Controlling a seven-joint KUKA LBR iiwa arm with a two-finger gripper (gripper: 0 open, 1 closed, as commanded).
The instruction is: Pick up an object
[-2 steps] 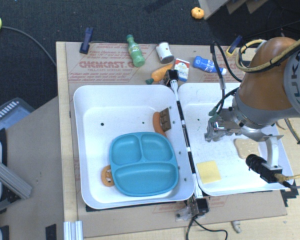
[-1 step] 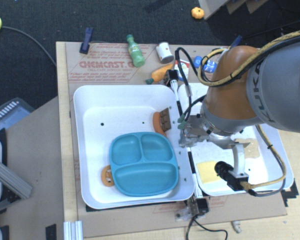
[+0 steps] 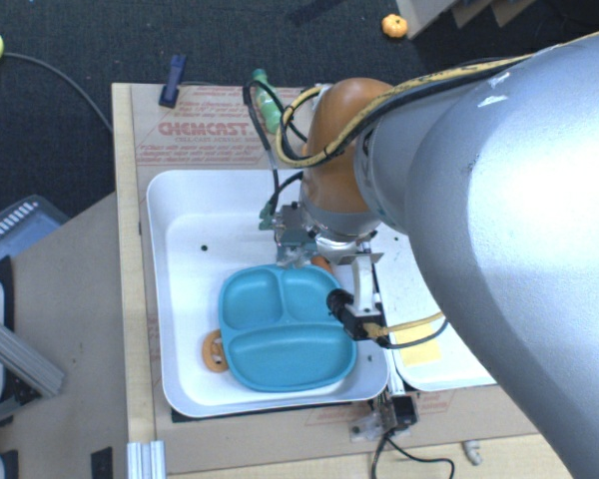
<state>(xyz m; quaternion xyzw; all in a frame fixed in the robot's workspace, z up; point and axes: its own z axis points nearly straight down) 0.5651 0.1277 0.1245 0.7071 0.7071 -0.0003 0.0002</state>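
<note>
Grey arm (image 3: 519, 228) bulk fills the right side, its orange band (image 3: 341, 148) above the wrist over the left white bin (image 3: 175, 267). Its gripper (image 3: 298, 250) hangs at the far edge of a blue divided plate (image 3: 280, 342) with 3 compartments; whether it is apart or together cannot be told. A small orange-brown object (image 3: 215, 352) lies just beside the plate's left rim.

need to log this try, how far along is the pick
Done: the arm has reached into the left bin, and the gripper sits low at the far edge of the blue divided plate. In hand: nothing visibly gripped. Left: a grasp and a lift; the plate and the small orange-brown item beside it lie on the bin floor.
</note>
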